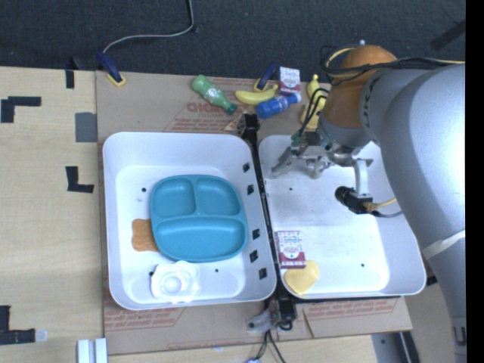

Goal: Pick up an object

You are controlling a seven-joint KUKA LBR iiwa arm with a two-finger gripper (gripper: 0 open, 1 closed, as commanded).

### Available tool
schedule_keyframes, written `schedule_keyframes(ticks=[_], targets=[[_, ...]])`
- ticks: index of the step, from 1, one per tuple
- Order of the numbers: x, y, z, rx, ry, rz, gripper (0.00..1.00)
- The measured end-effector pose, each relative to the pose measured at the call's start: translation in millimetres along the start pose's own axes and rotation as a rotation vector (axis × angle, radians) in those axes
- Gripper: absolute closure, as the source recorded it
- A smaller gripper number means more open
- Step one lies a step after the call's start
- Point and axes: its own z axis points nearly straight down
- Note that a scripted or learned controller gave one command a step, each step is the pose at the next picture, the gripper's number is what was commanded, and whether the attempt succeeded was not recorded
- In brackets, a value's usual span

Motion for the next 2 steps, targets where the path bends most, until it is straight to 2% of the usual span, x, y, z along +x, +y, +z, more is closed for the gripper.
schedule_keyframes(ticks=[1,2], targets=[[-2.9,-24.4,-0.6,-0.001,0.000,-0.001,0.00],[-2.6,-24.2,-10.3,-0.001,0.000,-0.001,1.00]])
